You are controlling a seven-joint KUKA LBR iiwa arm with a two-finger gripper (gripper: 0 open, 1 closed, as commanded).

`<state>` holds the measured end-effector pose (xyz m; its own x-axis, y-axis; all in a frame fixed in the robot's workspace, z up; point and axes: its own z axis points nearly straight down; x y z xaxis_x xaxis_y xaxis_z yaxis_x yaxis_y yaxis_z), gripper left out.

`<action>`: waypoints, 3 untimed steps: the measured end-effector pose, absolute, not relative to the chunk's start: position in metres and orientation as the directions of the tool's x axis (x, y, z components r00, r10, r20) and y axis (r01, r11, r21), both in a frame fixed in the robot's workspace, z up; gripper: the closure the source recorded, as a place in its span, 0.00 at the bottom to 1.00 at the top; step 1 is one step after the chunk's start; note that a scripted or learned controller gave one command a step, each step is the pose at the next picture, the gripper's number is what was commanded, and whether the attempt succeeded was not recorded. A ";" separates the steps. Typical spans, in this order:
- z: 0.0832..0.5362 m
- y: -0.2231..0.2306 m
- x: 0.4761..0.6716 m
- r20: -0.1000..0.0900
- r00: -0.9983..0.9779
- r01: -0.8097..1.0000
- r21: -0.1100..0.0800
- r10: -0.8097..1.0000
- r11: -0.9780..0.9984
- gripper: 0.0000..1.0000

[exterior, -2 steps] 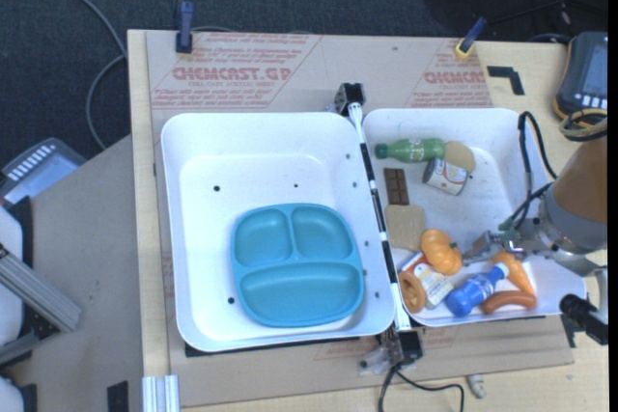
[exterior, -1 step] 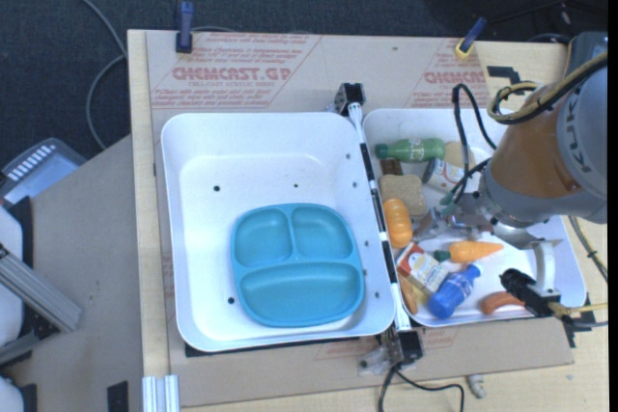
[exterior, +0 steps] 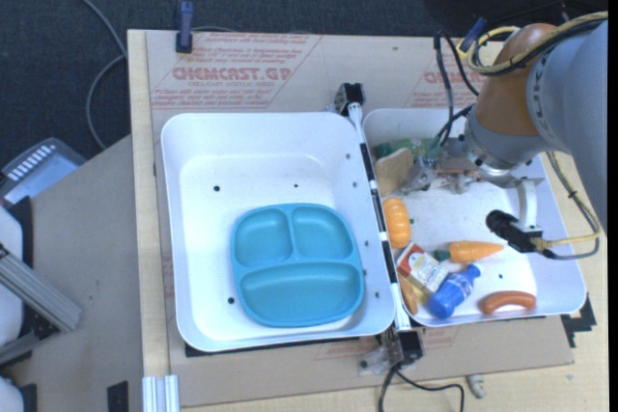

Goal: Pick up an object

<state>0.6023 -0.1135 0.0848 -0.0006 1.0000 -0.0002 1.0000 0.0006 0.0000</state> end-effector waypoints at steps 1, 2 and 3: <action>0.089 -0.100 0.660 0.003 -0.002 0.999 -0.033 1.000 0.002 0.00; 0.084 -0.093 0.610 0.000 0.000 1.000 -0.002 1.000 0.000 0.00; 0.096 -0.093 0.612 -0.001 -0.001 1.000 0.005 1.000 0.001 1.00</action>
